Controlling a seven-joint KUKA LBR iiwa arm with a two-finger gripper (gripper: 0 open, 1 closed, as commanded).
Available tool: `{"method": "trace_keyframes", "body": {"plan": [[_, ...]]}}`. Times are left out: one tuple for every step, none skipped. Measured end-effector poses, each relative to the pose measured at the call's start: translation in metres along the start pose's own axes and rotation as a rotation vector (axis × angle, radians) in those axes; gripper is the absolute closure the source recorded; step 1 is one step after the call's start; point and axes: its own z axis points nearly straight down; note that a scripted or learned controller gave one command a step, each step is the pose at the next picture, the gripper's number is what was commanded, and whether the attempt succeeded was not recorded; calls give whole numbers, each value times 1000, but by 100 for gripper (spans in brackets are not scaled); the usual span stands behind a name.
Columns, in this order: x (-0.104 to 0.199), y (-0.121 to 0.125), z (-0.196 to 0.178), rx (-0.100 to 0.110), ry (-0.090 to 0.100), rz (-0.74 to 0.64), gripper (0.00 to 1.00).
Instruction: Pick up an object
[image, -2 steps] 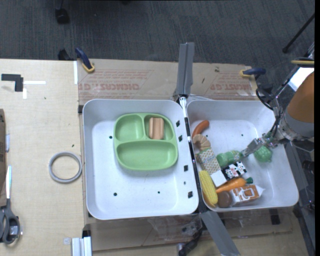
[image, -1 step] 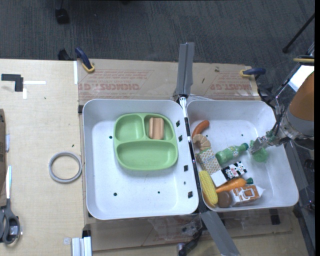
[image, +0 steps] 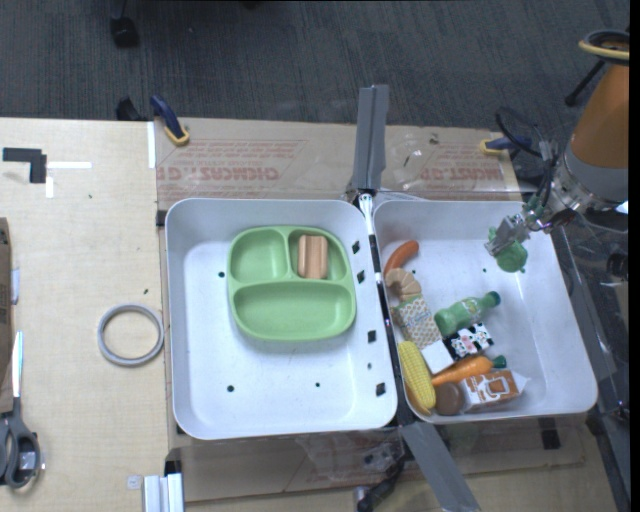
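Arm: the grey KUKA arm with the orange band (image: 608, 120) reaches in from the right, slanting down over the far right corner of the right-hand shallow white bin (image: 545, 330)
Gripper: the two-finger gripper (image: 508, 240) sits low over that corner, away from the heap of toys, probably because the program has picked out one loose item there
Jaws: I cannot tell whether they are wide, narrow or closed on anything; the tip is small and blurred against the bin wall
Task's thing: a small rounded green object (image: 513, 259) lies directly under the gripper tip, touching it or nearly so; whether it is gripped or only resting beneath I cannot say
Rest of the right bin: a red-orange sausage-shaped toy (image: 401, 253), a green plastic bottle (image: 465, 311), a yellow corn cob (image: 415, 375), an orange carrot (image: 462, 370) and an orange carton (image: 495, 390) crowd the near left side, touching one another, which makes them harder targets
Left bin: the other white bin (image: 280, 385) carries a green divided plastic plate (image: 290, 305) with a tan block (image: 313, 256) in its far right compartment
Bench: a pale tape ring (image: 130, 333) lies well apart on the left
Stage: judged as the grasp itself, lift not yet confirmed
Risk: a round item so near the wall could roll or slip aside
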Motion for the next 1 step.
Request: {"method": "trace_keyframes", "body": {"plan": [[62,52,-31,2,0,182,100]]}}
